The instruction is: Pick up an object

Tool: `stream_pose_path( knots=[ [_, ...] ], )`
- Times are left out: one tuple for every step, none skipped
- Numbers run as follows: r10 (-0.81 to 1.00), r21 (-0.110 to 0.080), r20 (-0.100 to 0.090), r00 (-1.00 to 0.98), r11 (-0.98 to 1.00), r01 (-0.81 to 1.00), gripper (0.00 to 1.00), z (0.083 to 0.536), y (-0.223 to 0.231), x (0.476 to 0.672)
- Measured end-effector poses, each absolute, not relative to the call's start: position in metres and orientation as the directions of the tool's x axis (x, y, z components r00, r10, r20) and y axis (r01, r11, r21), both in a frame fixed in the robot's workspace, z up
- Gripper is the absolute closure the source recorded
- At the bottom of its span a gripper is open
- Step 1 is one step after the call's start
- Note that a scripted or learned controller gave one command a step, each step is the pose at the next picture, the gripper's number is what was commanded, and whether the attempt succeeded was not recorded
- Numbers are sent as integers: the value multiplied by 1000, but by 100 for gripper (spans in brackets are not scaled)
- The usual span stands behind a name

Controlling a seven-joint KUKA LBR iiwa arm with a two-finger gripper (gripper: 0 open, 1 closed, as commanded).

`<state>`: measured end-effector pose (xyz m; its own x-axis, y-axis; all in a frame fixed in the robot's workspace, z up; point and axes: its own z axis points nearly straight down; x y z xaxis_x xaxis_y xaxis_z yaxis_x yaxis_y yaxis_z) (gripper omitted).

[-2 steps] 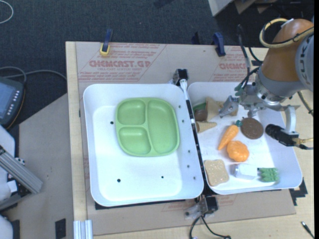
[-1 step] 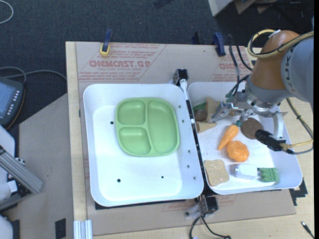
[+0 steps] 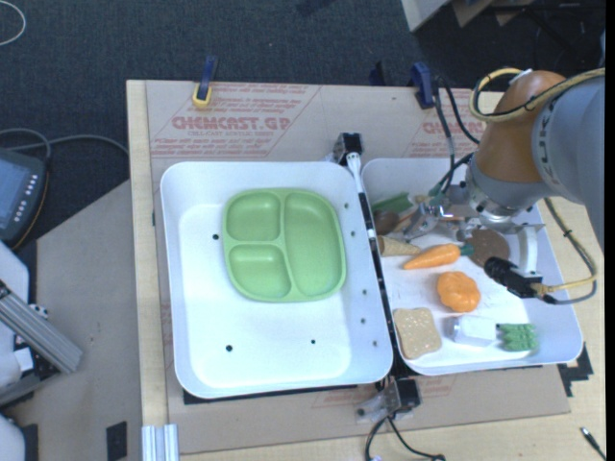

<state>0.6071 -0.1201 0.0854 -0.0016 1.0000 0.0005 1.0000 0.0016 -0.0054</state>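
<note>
The gripper point(image 3: 444, 211) is seen over the right bin point(image 3: 562, 339) (finger state cannot be told), with the carrot point(image 3: 432, 255) at six o'clock.

Red print on the brown board point(image 3: 240, 113) under the bins reads "CHEMCAST GP", at far left; smaller lines beneath it, and the repeat at far right, are illegible.

Toy foods point(image 3: 457, 291) in rt bin point(image 3: 567, 339)
</note>
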Motion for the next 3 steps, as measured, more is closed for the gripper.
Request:
stream_pose_path(
  knots=[
    [1000, -1, 0, 1, -1, 1000, 100, 95, -120, 608],
    [1000, 6, -1, -2, 2, 1000, 100, 149, -110, 609],
    [1000, 8, -2, -2, 2, 1000, 100, 210, -106, 618]
  ],
)
